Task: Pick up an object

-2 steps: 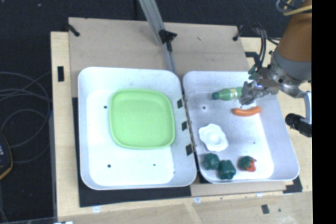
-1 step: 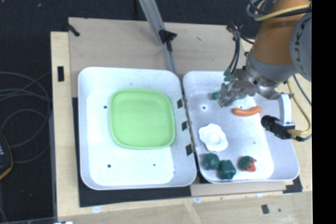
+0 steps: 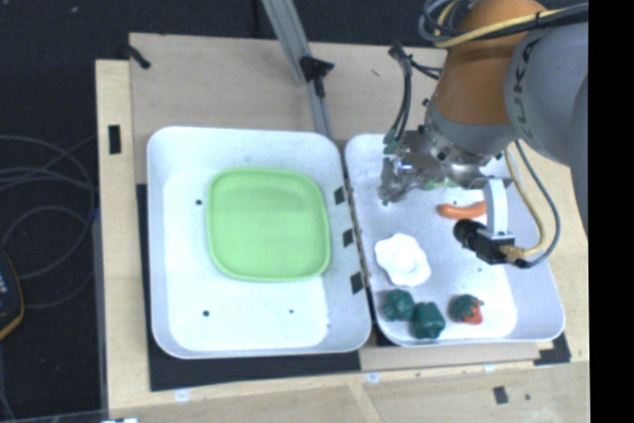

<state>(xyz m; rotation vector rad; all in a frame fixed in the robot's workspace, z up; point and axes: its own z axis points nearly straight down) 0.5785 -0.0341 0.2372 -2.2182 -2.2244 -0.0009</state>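
Observation:
My gripper (image 3: 394, 181) hangs over the upper left part of the right bin (image 3: 540, 297), its tips pointing down near the bin's left wall. Below it lies a white lumpy object (image 3: 402, 259). Two dark green pieces (image 3: 399, 304) (image 3: 428, 320) sit near the bin's front edge, with a small red and green object (image 3: 468, 310) to their right. An orange carrot-like piece (image 3: 463, 209) lies partly under the arm's wrist. Nothing shows between the gripper's tips.
The left bin (image 3: 178, 312) holds a light green square plate (image 3: 268, 223). A grey pole (image 3: 282, 15) slants down to the gap between the bins. A black cable fitting (image 3: 485, 241) hangs off the wrist over the right bin.

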